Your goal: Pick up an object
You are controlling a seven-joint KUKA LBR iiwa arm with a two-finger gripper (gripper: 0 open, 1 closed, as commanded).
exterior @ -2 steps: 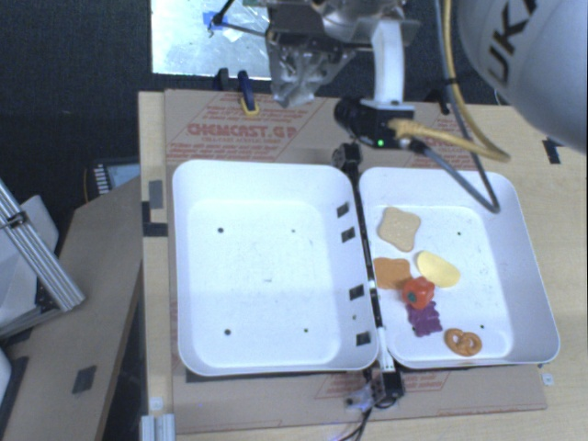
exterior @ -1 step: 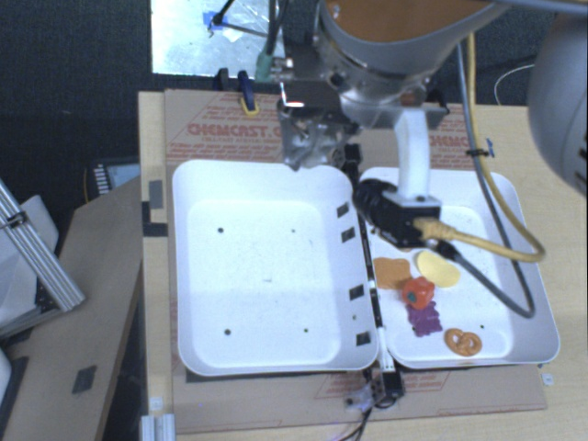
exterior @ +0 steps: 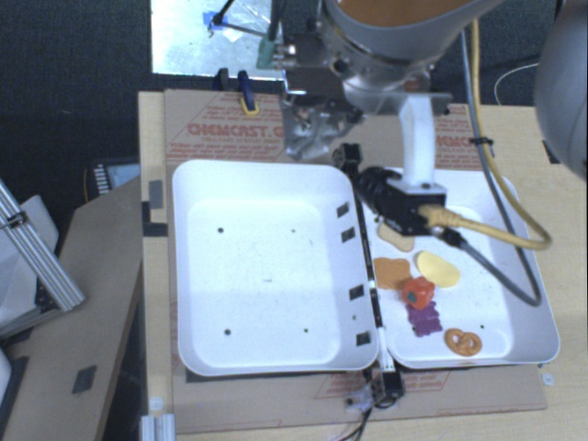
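Far left, off the worktop: a slanted aluminium rail. Next, on the pale worktop, a brown cardboard sheet with red lettering, lying under both bins. At the sheet's back edge, a blue clamp with a yellow tip.

On the cardboard, the left bin: white, shallow, a few small dark dots on its floor. Above the back rim of this bin, toward its right corner, the claw, blurred and metallic, hanging beneath the grey arm. Cannot tell how far open it stands; no thing visible in its grasp.

Then the right bin, touching the left one along a shared edge. In its left half, going rightward:
- a flat orange piece near the shared edge
- a tan biscuit shape just behind it
- a red-orange round piece with a green top
- a purple cluster touching that piece's front
- a yellow oval just beside the orange piece
- a small pretzel near the front rim

All six well apart from the claw.
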